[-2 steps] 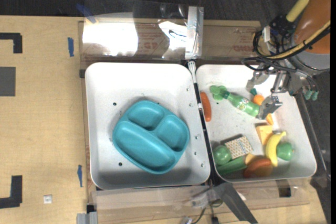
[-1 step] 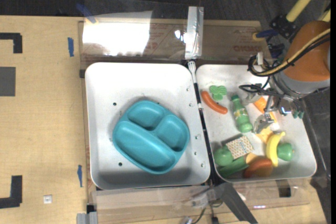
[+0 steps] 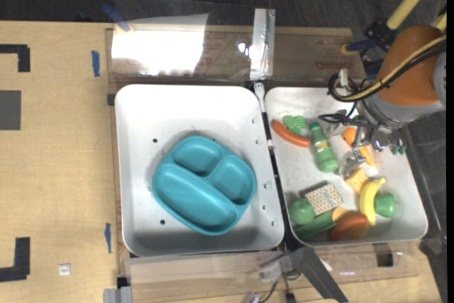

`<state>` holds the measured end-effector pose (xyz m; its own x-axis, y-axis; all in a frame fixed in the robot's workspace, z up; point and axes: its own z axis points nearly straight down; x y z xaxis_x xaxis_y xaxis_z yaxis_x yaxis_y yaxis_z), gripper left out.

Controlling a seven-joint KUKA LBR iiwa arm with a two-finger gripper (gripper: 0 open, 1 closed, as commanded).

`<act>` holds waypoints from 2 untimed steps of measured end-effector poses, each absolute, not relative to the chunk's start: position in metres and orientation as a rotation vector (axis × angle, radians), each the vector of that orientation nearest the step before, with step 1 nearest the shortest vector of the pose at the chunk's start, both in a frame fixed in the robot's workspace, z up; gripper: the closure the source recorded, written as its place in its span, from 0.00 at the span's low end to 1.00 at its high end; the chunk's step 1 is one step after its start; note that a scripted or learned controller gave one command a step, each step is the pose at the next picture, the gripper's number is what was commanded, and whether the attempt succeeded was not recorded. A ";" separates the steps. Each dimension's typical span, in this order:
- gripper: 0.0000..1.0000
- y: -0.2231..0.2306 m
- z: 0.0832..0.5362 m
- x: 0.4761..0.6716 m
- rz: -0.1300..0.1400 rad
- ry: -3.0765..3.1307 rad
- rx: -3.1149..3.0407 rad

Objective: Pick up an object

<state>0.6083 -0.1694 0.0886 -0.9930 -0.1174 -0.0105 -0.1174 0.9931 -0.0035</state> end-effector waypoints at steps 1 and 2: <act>1.00 -0.169 0.103 0.613 -0.010 3.110 -0.184; 0.00 -0.168 0.102 0.612 -0.009 3.111 -0.185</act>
